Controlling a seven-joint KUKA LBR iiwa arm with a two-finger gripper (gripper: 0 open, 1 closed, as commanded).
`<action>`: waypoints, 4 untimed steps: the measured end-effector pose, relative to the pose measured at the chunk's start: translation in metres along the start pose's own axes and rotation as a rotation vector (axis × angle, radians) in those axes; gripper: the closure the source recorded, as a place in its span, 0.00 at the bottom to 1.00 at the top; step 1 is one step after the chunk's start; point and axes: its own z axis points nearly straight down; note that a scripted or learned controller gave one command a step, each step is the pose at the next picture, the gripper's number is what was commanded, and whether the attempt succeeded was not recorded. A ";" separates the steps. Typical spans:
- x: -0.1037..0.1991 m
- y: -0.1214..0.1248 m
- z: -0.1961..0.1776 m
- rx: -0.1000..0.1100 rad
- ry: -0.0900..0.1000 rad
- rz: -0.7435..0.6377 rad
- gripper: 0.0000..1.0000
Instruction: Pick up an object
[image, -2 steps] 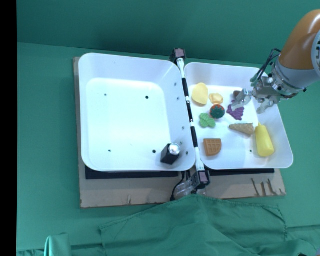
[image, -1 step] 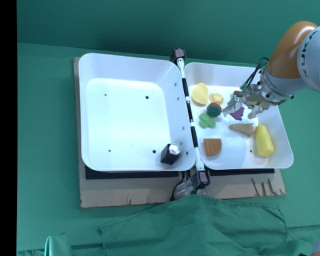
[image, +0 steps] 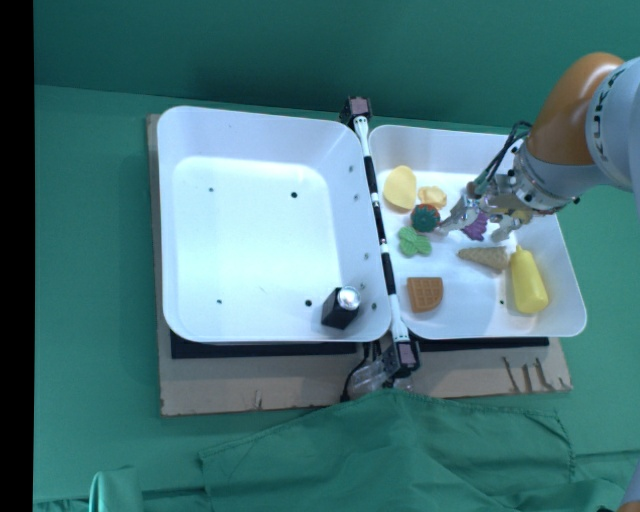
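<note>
My gripper (image: 477, 220) hangs low over the upper middle of the right bin (image: 560, 315), reaching in from the right. Its fingers stand open on either side of a small purple grape-like piece (image: 475, 228), which lies on the bin floor between them. Whether the fingers touch it I cannot tell. Close by are a tan wedge (image: 485, 258), a yellow bottle (image: 527, 283), a brown waffle (image: 425, 294), a green leafy piece (image: 414, 241), a dark green round piece (image: 425, 217), a small orange piece (image: 432, 196) and a yellow fruit (image: 399, 187).
The left bin (image: 200, 140) holds a black block with a silver cap (image: 341, 307) in its front right corner. A black-and-white divider bar (image: 378, 225) runs between the bins. Green cloth (image: 400, 450) lies bunched in front of the bench.
</note>
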 end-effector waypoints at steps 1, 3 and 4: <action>-0.002 0.003 -0.015 -0.014 -0.005 0.004 1.00; -0.002 0.011 -0.129 -0.004 -0.001 -0.001 1.00; -0.006 0.006 -0.178 -0.003 0.000 0.000 1.00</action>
